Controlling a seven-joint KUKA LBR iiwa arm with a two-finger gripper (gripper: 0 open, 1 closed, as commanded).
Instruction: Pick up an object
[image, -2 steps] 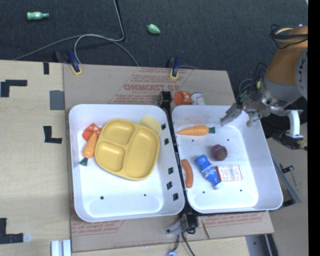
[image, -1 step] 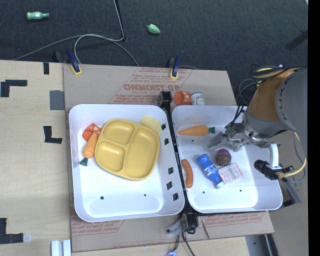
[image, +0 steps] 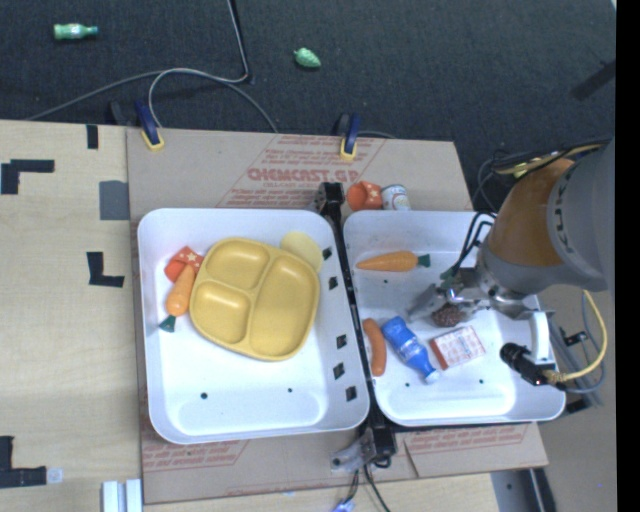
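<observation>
Left bin: yellow divided plate in the middle; small carrot by the left wall.
Right bin: sausage, blue bottle, red-white packet; carrot near the far wall.
Gripper: low over a dark object; open or closed, cannot tell.

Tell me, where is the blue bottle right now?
The blue bottle lies in the right bin, near its front, between the sausage on its left and the red-and-white packet on its right.
</observation>
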